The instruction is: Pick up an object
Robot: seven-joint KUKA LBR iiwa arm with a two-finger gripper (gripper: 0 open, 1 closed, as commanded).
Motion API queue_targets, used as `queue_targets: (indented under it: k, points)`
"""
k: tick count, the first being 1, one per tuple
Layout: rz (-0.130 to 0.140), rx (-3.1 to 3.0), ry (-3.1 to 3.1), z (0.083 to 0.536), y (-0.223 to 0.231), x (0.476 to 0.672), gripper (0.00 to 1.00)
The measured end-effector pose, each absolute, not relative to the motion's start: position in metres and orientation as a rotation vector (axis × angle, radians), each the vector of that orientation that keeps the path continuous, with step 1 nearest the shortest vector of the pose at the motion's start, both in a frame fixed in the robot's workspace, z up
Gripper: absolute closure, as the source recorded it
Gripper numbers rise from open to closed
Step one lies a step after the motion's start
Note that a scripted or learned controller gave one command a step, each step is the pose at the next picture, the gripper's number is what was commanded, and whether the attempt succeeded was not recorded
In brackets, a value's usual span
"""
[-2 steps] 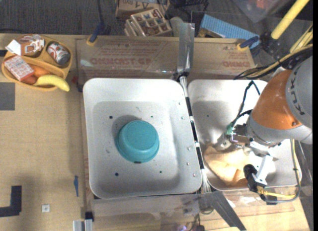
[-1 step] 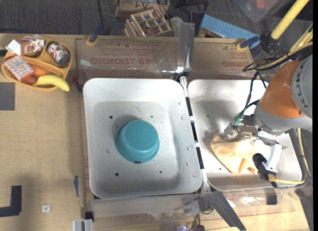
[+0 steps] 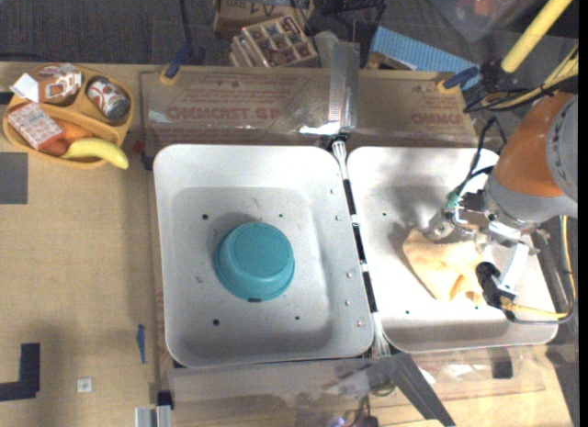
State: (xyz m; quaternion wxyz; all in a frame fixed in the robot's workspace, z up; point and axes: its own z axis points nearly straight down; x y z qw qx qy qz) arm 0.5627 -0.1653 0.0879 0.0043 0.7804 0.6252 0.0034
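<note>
You are looking at a tan, wedge-shaped object (image 3: 439, 263) lying in the right bin (image 3: 404, 182), toward its near right part. The claw (image 3: 447, 225) is hovering at the wedge's far edge; whether it is wide or narrow you cannot tell. A teal bowl (image 3: 256, 260) is sitting upside down in the left bin (image 3: 184, 186).

wooden bench (image 3: 73, 260), dark floor (image 3: 92, 7), cardboard boxes (image 3: 266, 26)

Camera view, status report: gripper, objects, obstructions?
Gripper low in right bin, at tan cloth. Teal bowl upside down in left bin. Nothing on the cloth.
</note>
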Motion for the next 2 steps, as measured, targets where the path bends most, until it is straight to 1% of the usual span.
queue_targets:
  k: [1,2]
  points:
    - [0.007,2.372,2.047,0.088,-0.192,0.606,0.00]
    - [0.011,2.131,2.299,0.088,-0.109,0.585,0.00]
